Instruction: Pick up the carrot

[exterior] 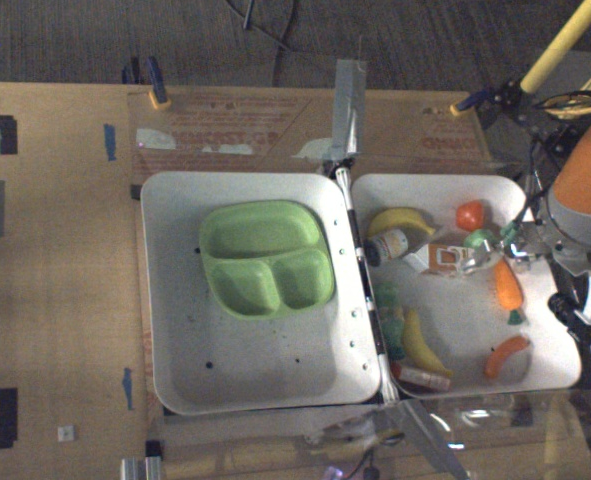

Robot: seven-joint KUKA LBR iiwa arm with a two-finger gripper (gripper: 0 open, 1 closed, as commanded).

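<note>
Carrot (507, 288) lay in the right bin (565, 373), near its right wall, orange with a green tip pointing down. Around it sat a tomato (470, 215), two bananas (397, 220) (424, 344), a small bottle (387, 245), a carton (452, 259) and an orange sausage-shaped toy (505, 357). The left bin (175, 348) held a green divided tray (266, 258) (its three compartments bare). Both bins rested on the desk (55, 298). The arm (580, 193) was cut off at the right edge, and its jaws could not be made out, so whether they were open or closed I cannot tell.
</note>
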